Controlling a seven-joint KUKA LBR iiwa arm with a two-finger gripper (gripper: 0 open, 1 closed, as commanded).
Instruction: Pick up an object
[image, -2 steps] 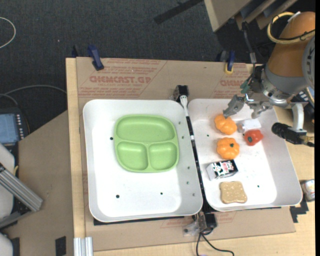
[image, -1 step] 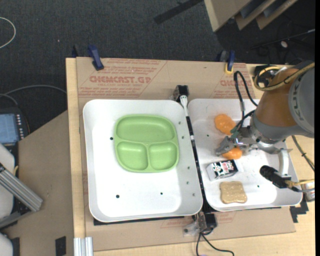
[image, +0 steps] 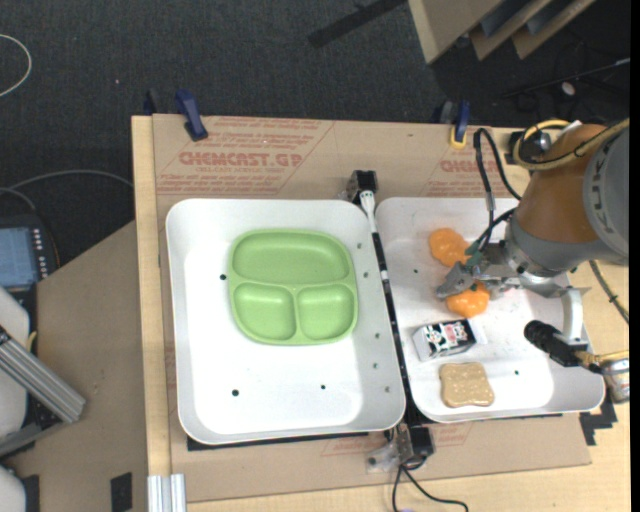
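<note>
Here the two-finger gripper (image: 462, 280) sits low in the right white bin (image: 560, 400), near that bin's middle, with its dark fingers spread a little and closed around a small rounded orange object (image: 468, 300). The orange piece shows between the fingertips and bulges out below them, so the gripper is grasping it. Whether the piece is clear of the bin floor cannot be told.

There are two orange pieces: the held one, and a second rounded orange lump (image: 447, 244) just beyond it, toward the far edge of the right bin and close to the wall shared with the other bin. The held piece is slightly longer than wide, its long axis running roughly across the bin from the shared wall toward the arm.

One small black-and-white carton (image: 446, 338) lies flat just nearer than the gripper, tilted a little. One tan slice of toast-shaped toy bread (image: 466, 384) lies by the near edge of the right bin.

The left white bin (image: 200, 390) carries one pale green divided plate (image: 293, 285) with three compartments, set toward its far half. Both bins rest on a brown cardboard-covered bench (image: 300, 150).
</note>
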